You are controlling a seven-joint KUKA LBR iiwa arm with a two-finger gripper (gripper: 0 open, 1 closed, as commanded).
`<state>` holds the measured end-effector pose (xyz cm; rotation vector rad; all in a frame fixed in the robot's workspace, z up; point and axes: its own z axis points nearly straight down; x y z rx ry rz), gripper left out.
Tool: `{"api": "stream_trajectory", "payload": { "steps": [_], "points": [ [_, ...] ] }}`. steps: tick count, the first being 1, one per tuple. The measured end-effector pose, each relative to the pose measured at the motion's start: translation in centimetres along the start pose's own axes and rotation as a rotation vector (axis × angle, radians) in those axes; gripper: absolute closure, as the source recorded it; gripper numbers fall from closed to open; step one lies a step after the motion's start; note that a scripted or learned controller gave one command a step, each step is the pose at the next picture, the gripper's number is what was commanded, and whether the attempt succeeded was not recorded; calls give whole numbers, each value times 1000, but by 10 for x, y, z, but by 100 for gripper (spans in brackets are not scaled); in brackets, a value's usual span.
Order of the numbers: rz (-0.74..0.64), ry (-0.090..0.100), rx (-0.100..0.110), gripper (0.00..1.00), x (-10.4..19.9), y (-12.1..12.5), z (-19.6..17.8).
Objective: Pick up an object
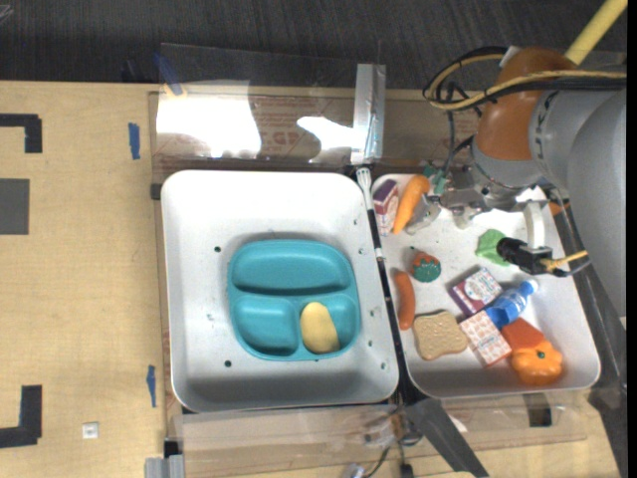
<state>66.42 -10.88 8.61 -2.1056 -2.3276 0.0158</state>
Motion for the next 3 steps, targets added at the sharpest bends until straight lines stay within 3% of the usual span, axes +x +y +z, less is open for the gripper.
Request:
{"api": "stream_trajectory", "payload": {
  "steps": [1, 2, 3],
  "points": [
    [64, 0, 6, 0, 2, -1, 0],
    [25, 4, -11, 0, 11, -21, -1],
    [78, 11, 25, 0, 3, -4, 1]
  ]
}}
